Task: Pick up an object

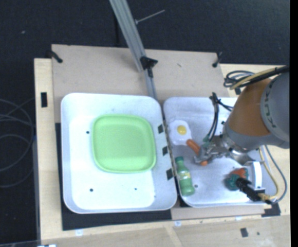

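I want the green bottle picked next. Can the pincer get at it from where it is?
Probably yes. The green bottle lies by the right bin's left wall, with nothing on top of it. The pincer hangs close by; the wall beside the bottle may crowd a grasp.

A pale beige wooden bench top point(113, 68) fills the middle of the scene, its far edge squared off against a dark, almost black floor point(46, 14). A slanted grey metal pole point(130, 27) rises from the bench's far side toward the upper left. Thin grey cables point(7, 122) loop across the floor at the left. Lighting is even and dim.
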`<state>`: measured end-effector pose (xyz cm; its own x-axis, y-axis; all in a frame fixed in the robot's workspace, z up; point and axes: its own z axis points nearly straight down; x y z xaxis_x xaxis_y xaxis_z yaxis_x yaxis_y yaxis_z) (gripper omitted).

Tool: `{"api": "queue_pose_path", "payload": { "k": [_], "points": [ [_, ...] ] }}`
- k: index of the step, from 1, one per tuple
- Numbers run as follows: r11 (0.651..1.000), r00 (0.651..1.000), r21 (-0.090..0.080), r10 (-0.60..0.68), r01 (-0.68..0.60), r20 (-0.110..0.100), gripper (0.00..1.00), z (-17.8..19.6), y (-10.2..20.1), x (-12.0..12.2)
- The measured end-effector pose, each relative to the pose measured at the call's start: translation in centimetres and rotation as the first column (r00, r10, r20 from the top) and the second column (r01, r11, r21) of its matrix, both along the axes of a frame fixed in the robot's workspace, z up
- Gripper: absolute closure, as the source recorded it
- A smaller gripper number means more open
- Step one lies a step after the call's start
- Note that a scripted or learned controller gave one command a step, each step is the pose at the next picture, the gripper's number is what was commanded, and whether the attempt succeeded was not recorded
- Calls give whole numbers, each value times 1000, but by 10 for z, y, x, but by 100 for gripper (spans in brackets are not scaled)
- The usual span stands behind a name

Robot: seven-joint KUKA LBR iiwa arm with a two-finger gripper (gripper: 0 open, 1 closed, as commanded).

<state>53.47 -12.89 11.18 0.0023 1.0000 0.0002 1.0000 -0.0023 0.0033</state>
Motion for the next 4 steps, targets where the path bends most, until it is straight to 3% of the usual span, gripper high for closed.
{"api": "queue_pose_path", "payload": {
  "k": [2,4],
  "points": [
    [1000,1000,-1,2,-2,2,100,100,2,-6],
    [1000,1000,1,6,-6,-2,100,114,93,27]
  ]
}}
